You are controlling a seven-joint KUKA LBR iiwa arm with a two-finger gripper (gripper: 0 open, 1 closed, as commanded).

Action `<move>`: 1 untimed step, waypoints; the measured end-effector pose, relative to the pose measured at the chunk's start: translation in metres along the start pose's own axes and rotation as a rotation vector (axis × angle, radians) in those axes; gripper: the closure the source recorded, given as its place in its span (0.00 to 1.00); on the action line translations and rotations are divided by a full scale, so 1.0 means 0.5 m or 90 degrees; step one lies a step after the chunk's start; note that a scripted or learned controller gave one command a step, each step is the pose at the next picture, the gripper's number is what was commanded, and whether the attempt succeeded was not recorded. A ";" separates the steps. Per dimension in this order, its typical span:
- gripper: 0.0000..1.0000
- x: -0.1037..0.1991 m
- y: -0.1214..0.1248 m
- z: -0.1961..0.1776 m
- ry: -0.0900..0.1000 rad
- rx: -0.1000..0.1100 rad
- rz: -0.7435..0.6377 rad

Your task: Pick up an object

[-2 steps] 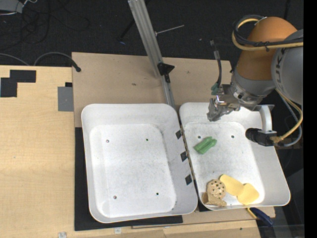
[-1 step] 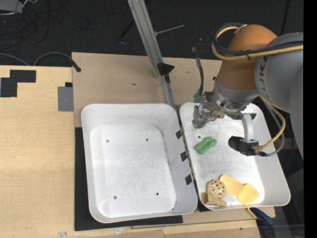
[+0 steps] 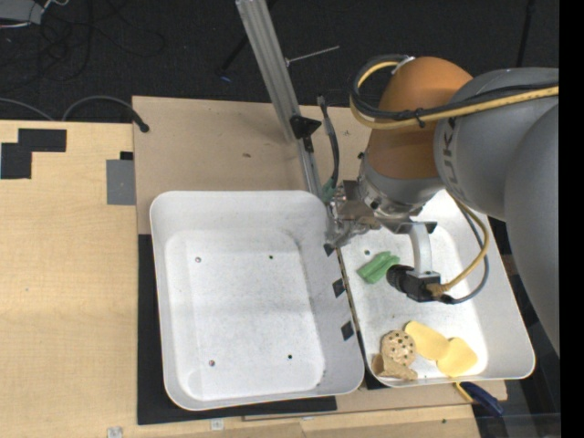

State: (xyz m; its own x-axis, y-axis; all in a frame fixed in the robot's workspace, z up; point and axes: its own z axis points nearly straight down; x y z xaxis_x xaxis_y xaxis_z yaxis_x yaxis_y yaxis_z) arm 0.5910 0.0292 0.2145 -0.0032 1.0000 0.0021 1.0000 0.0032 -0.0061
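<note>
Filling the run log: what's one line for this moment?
arm: over right bin | gripper: near left wall | green piece: in bin, unheld | yellow pieces: front corner

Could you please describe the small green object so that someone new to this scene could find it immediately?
Start at the right-hand shallow white bin, the one beneath the grey arm with the orange band. The small green block-like piece lies near that bin's left wall, below the arm's wrist. It is the only green item; the yellow pieces and the tan perforated piece lie nearer the front edge.
</note>
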 end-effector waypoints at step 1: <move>1.00 0.115 -0.005 0.001 0.000 -0.002 -0.001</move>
